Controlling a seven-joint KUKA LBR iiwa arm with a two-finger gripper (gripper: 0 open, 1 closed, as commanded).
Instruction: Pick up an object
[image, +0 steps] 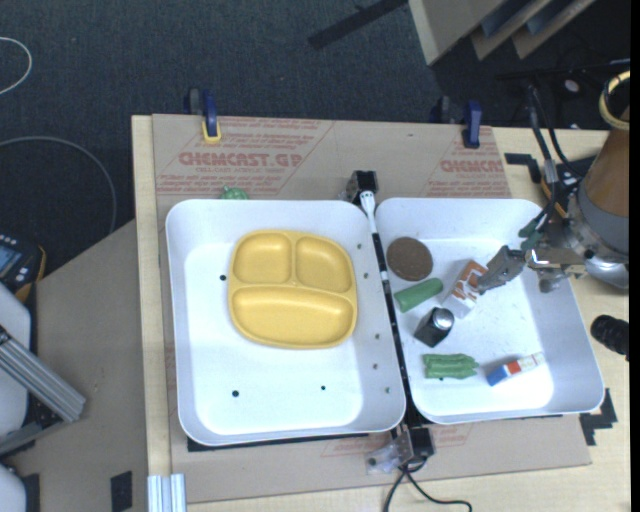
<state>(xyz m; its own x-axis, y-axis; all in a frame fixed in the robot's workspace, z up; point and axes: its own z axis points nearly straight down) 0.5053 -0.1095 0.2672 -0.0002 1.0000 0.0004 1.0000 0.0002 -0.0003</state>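
Nearest the camera in the right bin (560, 395) lie two small pieces: a lumpy green object (449, 366), probably soft or rubbery, and just beside it a little white tube with blue and red ends (512, 369), light and stiff but thin, likely to roll or slip if I close across it badly. Both lie flat, so I would have to come straight down across their short width.

A little farther in sits a small black and silver cylinder (436, 325), which looks hard and smooth; I judge it the slipperiest of the lot. Just past it lies a green wedge-shaped piece (418, 293), stiff by the look of it, with long sides that would suit my fingers.

My gripper (492, 274) hangs over the middle of this bin, right at a small orange and white packet (467, 280). That packet seems light and thin, maybe crushable, and best taken across its narrow sides. Whether my fingers are spread or closed, I cannot tell, and I see nothing clearly between them.

Beyond, a flat brown disc (409, 258) lies near the bin's far left corner, too low to pinch easily.

In the left bin (200, 380) rests a yellow divided plate (293, 288), rigid, wide and awkward.
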